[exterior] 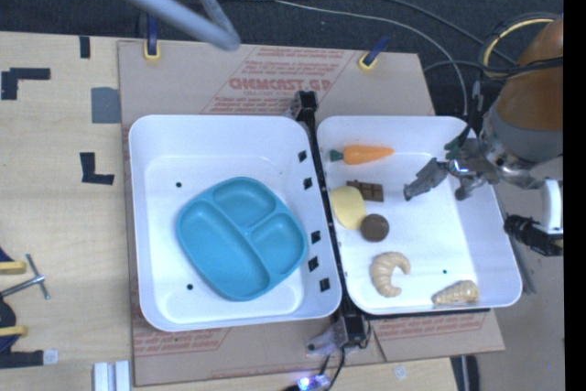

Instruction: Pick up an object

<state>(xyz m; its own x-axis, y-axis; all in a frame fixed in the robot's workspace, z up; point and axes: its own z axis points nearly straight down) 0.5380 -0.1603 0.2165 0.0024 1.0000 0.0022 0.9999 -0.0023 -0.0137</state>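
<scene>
1. Setting: a pale wooden counter [55, 197] carries a sheet of printed cardboard [275, 78], with dark flooring and black cables beyond its far edge.
2. Two shallow white bins sit side by side on the cardboard, touching along a black central divider: the left bin [156, 151] and the right bin [476, 261].
3. Left bin: a blue compartment plate [240, 236] lies flat, slightly rotated, near the bin's middle.
4. Right bin, far left corner: an orange carrot [366, 155] lies on its side, its green tip toward the divider.
5. Nearer, just beside the divider, lies a pale yellow rounded piece [348, 207]; a small dark brown block [368, 190] touches its far right edge.
6. A brown ball [374, 227] rests just right of the yellow piece.
7. A tan croissant [389, 274] lies nearer still, and a pale bread-like piece [456, 293] sits against the bin's near right wall.
8. The jaws [441, 179] stand spread, with nothing between them, over the bare right half of the right bin floor.
9. Relative position: the carrot lies to the left and farther than the jaws, apart from them; the brown block and ball lie to their left, also apart. No object touches either finger.
10. Arm pose: the grey arm [522, 137], with its orange band [536, 96], enters over the right bin's right wall, wrist angled so the fingers point leftward and down into the bin.
</scene>
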